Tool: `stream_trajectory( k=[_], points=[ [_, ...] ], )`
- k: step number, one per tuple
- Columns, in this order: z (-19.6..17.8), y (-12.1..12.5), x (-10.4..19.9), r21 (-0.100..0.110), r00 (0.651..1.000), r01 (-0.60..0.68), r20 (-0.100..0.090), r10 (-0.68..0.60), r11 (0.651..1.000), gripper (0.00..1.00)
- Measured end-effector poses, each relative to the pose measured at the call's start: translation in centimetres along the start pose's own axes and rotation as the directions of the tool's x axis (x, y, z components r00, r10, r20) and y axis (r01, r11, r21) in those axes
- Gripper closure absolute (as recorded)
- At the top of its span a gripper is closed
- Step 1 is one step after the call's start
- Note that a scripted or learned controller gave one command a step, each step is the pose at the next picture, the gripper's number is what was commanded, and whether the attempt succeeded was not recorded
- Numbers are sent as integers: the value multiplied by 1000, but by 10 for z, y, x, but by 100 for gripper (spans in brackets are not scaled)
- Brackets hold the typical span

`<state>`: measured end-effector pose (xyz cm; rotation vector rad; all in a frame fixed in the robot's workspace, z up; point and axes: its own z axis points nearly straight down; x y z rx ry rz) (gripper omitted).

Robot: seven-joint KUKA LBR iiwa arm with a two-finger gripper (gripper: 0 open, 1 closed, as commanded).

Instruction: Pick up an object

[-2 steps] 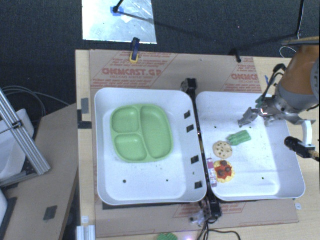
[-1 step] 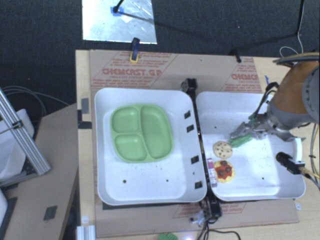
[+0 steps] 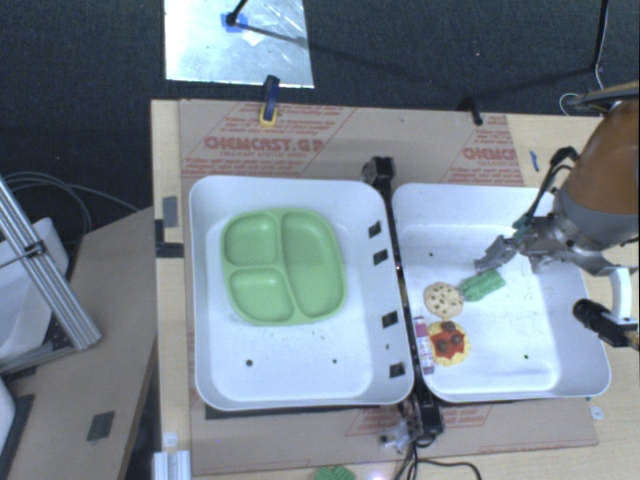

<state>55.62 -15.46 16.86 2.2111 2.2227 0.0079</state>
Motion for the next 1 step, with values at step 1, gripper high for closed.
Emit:
stream_trajectory(
  k=[1],
  points=[
    [89,39,-27,8,1000,-2,1,2,1000,0]
  ],
)
